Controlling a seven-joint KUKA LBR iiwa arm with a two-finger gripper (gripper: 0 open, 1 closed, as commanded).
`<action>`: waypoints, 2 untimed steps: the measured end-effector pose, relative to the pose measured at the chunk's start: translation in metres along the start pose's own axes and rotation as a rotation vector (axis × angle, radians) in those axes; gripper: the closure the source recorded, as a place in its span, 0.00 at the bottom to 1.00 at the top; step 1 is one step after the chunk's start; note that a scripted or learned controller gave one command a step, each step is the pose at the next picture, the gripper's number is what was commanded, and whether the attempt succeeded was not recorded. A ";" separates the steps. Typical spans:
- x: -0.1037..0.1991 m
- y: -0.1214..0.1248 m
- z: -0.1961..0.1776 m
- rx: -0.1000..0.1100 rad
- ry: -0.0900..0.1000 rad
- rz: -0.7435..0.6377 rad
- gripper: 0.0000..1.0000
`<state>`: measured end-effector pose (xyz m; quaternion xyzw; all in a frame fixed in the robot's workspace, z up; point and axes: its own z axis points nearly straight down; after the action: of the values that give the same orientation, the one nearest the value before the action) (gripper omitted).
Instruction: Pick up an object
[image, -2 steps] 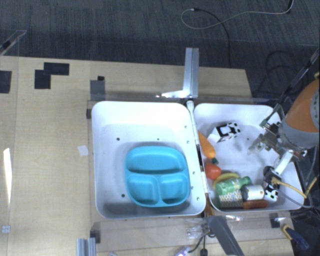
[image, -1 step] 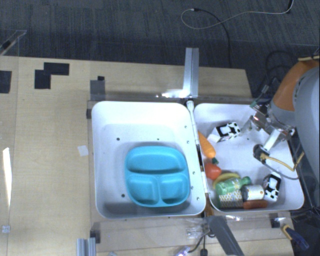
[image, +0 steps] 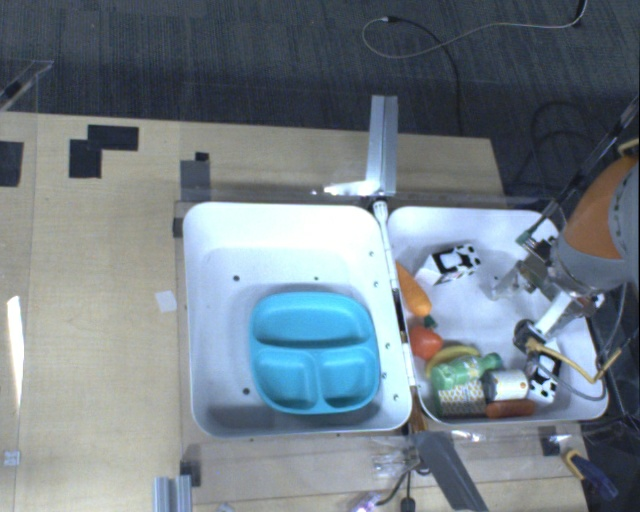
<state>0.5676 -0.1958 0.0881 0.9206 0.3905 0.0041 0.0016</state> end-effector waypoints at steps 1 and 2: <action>-0.035 -0.036 -0.001 -0.004 0.000 0.118 0.00; 0.042 0.040 0.002 0.001 -0.004 0.374 0.00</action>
<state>0.6253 -0.1937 0.0861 0.9771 0.2127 0.0022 0.0009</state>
